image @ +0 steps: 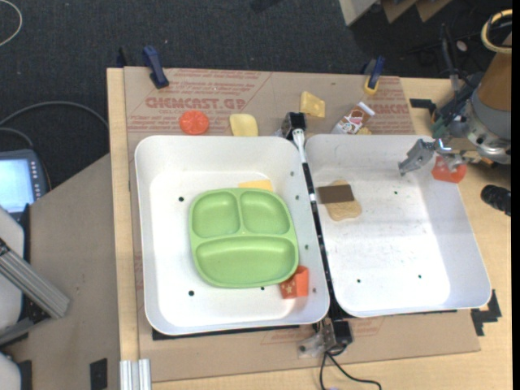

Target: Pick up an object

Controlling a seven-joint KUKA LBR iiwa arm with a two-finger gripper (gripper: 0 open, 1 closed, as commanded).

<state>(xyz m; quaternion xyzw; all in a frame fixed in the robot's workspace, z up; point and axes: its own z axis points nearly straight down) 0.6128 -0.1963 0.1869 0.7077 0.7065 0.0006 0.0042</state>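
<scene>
Two shallow white bins sit side by side on the bench, both smooth moulded plastic: the left bin [162, 299] carries a glossy green divided plate [242, 237], a pale yellow piece [257, 186] tucked at its far edge and a small orange block [296, 283] at its near corner, while the right bin [422, 266] bears a brown-topped tan slab [338, 201] (toy toast, by the look) close to the shared wall. From the gripper [418, 157], hovering over the right bin's far right corner, that slab lies to camera-left and nearer the camera, its long side running roughly across the bin. Whether the gripper stands wide or narrow I cannot tell; an orange-red piece [448, 171] sits just beside it.
</scene>
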